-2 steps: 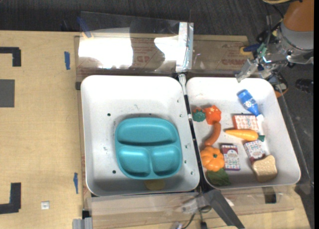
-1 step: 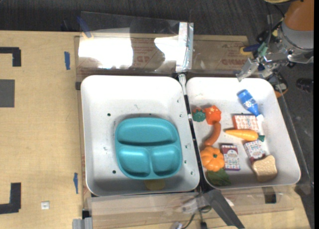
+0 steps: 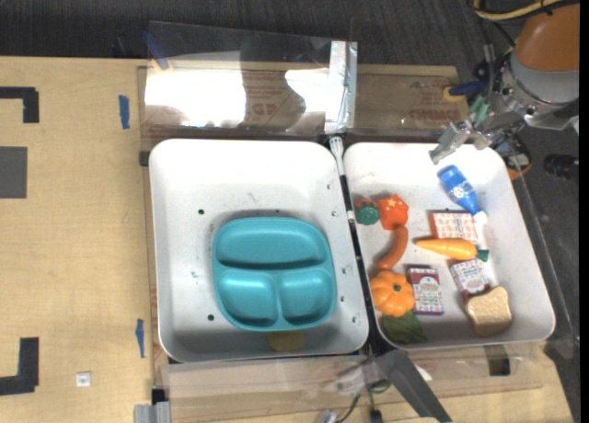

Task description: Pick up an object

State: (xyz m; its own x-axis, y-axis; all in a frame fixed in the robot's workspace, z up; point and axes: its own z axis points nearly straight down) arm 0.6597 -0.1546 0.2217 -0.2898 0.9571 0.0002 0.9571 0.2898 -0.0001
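Observation:
The right bin (image 3: 534, 256) holds several toy foods: a blue bottle (image 3: 458, 188), a red-orange pepper (image 3: 394, 210), a sausage (image 3: 394, 246), a carrot (image 3: 446, 248), a pumpkin (image 3: 393, 292), a slice of bread (image 3: 488, 309) and small printed boxes (image 3: 424, 290). My gripper (image 3: 463, 136) hangs over the bin's far right corner, just above and behind the blue bottle. I see nothing in its grasp. The grey arm with its orange band (image 3: 549, 44) reaches in from the upper right.
The left bin (image 3: 175, 228) holds a teal divided plate (image 3: 273, 271). A clear plastic sheet (image 3: 248, 81) stands behind the bins. A green piece (image 3: 368, 214) lies beside the pepper, near the wall between the bins.

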